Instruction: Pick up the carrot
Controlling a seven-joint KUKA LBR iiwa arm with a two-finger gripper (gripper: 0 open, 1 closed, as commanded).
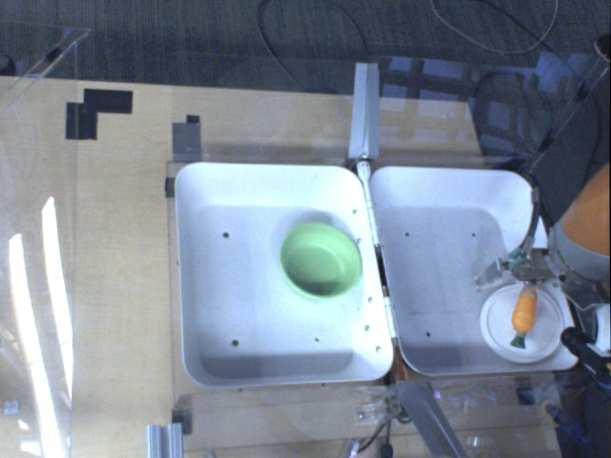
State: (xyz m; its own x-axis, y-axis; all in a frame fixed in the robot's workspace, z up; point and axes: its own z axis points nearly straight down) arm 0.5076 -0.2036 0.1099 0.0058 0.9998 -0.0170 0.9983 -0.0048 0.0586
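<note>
Camera view: carrot (524, 311) lying on white plate (496, 334), right bin (430, 256); green bowl (322, 259), left bin (220, 284); gripper (523, 267) beside carrot, jaw state indiscernible.

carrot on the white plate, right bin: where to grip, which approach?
Grip the carrot across its orange mid-body, probably from straight above. It lies flat on the small white plate, long axis running near-to-far, green end nearest the camera, so closing side to side suits it. The right bin wall is close by.

Smooth white bins (205, 256) — pale wood bench (105, 256)
</note>
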